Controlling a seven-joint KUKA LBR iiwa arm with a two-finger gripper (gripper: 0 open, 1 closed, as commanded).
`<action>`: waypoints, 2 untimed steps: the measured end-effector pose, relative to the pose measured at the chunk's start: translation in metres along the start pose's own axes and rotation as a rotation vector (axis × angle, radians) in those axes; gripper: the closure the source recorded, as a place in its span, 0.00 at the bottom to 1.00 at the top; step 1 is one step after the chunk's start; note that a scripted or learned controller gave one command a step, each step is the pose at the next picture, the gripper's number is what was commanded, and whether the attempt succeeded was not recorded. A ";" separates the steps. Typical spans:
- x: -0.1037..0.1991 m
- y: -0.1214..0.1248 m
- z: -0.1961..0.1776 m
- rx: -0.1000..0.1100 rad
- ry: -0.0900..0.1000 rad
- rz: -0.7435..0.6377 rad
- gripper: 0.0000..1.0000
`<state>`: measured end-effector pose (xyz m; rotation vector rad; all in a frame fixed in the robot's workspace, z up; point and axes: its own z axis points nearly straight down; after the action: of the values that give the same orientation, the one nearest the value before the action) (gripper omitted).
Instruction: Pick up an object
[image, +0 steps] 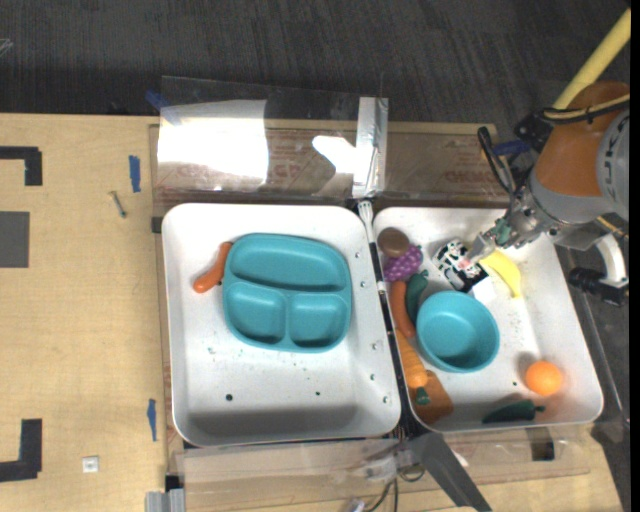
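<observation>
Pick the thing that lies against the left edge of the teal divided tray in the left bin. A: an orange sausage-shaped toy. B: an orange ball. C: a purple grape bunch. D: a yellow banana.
A: the orange sausage-shaped toy rests slantwise against the left edge of the teal divided tray in the left bin.

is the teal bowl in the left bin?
No, the teal bowl sits in the right bin; the left bin holds the teal divided tray.
</observation>
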<state>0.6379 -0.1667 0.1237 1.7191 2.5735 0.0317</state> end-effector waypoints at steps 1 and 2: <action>0.005 0.045 -0.156 0.032 0.017 0.147 1.00; -0.009 0.035 -0.133 0.044 0.026 0.050 1.00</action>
<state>0.6671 -0.1601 0.2586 1.8096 2.5677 -0.0013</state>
